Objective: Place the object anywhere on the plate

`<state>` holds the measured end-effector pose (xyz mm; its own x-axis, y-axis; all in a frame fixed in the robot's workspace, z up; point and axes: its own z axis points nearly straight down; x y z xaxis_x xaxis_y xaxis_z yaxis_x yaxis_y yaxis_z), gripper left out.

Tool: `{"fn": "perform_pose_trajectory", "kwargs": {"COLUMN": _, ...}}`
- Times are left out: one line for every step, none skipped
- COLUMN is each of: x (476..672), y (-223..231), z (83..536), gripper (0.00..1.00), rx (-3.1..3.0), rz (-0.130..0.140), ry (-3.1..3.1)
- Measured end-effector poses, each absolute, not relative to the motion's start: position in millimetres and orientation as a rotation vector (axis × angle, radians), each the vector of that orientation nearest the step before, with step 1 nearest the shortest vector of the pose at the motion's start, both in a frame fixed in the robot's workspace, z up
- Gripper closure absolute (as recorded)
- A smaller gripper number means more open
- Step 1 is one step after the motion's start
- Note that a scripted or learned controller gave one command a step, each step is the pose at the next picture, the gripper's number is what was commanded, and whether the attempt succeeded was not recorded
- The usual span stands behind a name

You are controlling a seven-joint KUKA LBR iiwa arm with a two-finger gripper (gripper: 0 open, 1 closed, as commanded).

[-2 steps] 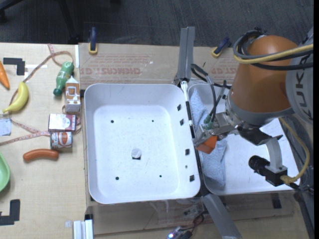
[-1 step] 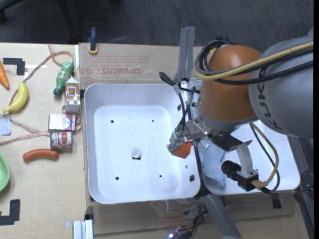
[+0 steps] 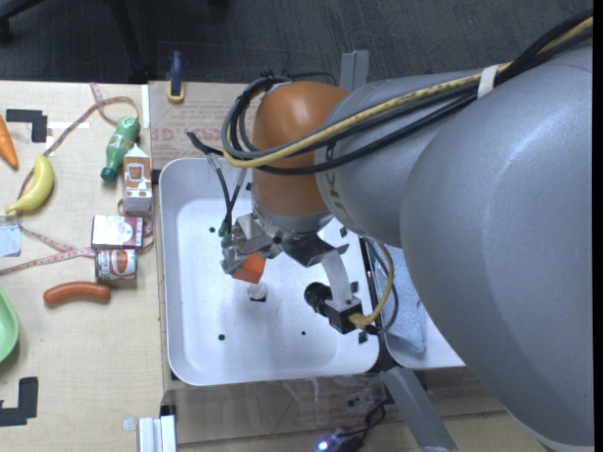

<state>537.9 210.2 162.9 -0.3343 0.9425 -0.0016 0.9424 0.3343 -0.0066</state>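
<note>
The grey arm (image 3: 490,215) reaches in from the right and bends down over the white bin (image 3: 188,337). Its gripper (image 3: 247,269) hangs above the bin floor, fingers pinching an orange object (image 3: 249,268). Left of the bin, the wooden surface (image 3: 75,347) carries a banana (image 3: 34,185), a sausage (image 3: 76,294) and a can (image 3: 117,265).

A small orange block-shaped object (image 3: 250,268) sits tilted over the inside of the shallow white bin (image 3: 188,347), in its left half, just under the arm's wrist. Its upper part is hidden by the wrist hardware. A small white piece (image 3: 256,293) shows just below the block, touching or nearly touching it.
</note>
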Motion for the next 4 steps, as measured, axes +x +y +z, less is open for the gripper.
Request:
{"fn": "perform_pose_trajectory", "kwargs": {"x": 640.5, "y": 147.7, "z": 197.8, "gripper": 1.0, "rx": -1.808, "rz": 0.006, "ry": -2.57}}
{"fn": "perform_pose_trajectory", "kwargs": {"x": 656.8, "y": 209.0, "z": 148.9, "gripper": 1.0, "rx": -1.598, "rz": 0.006, "ry": -2.704}}
{"fn": "perform_pose_trajectory", "kwargs": {"x": 659.4, "y": 148.1, "z": 197.4, "gripper": 1.0, "rx": -1.645, "rz": 0.003, "ry": -2.678}}
{"fn": "perform_pose_trajectory", "kwargs": {"x": 621.3, "y": 199.3, "z": 226.8, "gripper": 1.0, "rx": -1.92, "rz": 0.006, "ry": -2.486}}
